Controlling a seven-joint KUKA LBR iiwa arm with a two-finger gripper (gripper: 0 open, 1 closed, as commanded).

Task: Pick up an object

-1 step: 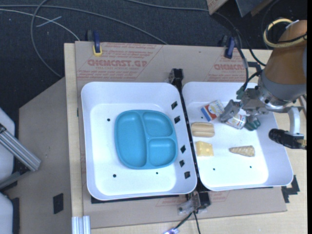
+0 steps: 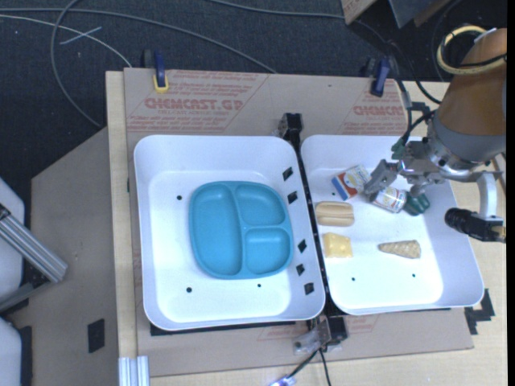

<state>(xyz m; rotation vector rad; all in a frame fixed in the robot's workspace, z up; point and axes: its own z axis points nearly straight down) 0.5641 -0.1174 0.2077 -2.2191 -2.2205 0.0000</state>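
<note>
Left bin (image 2: 153, 215): blue plate (image 2: 240, 228). Right bin (image 2: 451, 284): food items; end effector (image 2: 396, 190) spread.

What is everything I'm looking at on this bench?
Bins: two, white, side by side on the bench; left, right.
Divided plate: one, light blue, middle of the left bin.
Bread roll: one, tan, left side of the right bin.
Yellow chunk: one, pale yellow, just below the roll.
Cone-shaped piece: one, beige, lower middle of the right bin.
Small packet: one, white, red and blue, upper right bin.
Clamps: two, blue, at the board's far edge.
Arm: one, grey and orange, its gripper over the right bin.
</note>
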